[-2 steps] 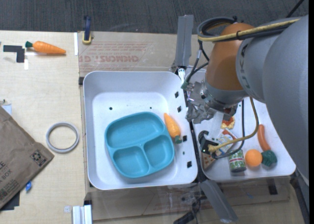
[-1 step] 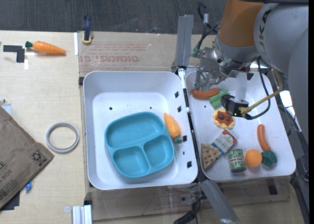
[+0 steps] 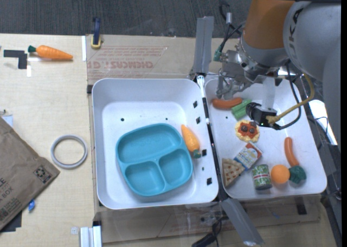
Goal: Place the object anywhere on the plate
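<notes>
Fingers [image 3: 225,90] hover seemingly just above the hot dog [image 3: 226,103], right bin [image 3: 317,148]

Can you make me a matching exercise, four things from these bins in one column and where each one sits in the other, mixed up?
Things:
1. blue plate
2. carrot
3. orange ball
4. gripper

Places:
A. over the far end of the right bin, above a sausage
B. near end of the right bin, beside a small can
C. middle of the left bin
D. left bin, against the plate's right rim

Pairs: 1-C, 2-D, 3-B, 4-A
</notes>
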Robot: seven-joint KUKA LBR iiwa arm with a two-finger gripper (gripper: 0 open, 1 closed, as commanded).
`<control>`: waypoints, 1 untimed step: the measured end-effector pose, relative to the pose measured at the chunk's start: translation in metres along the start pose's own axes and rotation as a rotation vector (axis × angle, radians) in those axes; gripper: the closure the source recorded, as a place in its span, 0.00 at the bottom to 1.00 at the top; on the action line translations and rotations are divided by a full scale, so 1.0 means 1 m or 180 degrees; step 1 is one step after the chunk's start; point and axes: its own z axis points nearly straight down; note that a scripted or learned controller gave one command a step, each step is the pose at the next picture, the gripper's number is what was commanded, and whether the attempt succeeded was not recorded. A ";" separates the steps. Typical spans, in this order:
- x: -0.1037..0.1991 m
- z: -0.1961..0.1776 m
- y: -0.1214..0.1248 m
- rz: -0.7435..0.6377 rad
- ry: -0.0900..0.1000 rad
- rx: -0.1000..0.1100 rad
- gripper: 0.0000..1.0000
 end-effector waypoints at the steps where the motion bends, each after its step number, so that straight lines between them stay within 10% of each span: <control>1: -0.041 0.047 0.070 0.0148 0.0009 -0.0005 1.00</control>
